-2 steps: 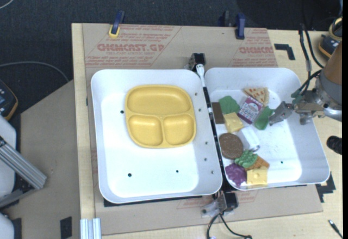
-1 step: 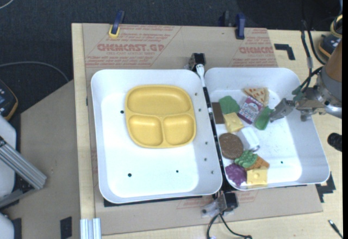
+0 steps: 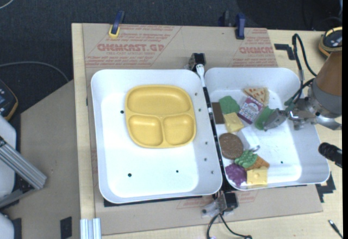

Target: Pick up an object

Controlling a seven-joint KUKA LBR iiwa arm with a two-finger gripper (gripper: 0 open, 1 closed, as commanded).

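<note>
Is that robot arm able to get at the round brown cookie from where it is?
Probably yes: the brown cookie lies uncovered in the right bin, and the gripper hangs nearby above the same bin.

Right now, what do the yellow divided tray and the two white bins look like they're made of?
The yellow divided tray looks like molded plastic with a matte to satin finish: one even color, with softly rounded compartment ridges. The white bins also look like plastic, probably thin formed sheet, smooth and slightly glossy, with rounded corners and rolled rims.
</note>
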